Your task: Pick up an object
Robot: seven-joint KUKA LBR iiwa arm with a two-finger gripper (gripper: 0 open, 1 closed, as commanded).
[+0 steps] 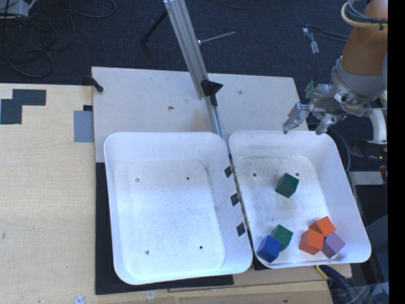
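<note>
The right bin (335, 163) holds several small blocks. A dark green block (286, 185) lies near its middle. Along its front edge sit a green block (282, 235), a blue block (269, 249), two orange blocks (311, 240) (324, 225) and a purple block (333, 244). My gripper (308, 120) hangs above the back rim of the right bin, at the upper right of the view. Its two fingers stand apart, open, with nothing between them. It is well behind and above the dark green block.
The left bin (120, 170) stands beside the right one. A slanted metal rail (190, 49) with a black clamp rises behind the two bins. Cables lie on the dark floor at the back. A wooden bench top spreads to the left.
</note>
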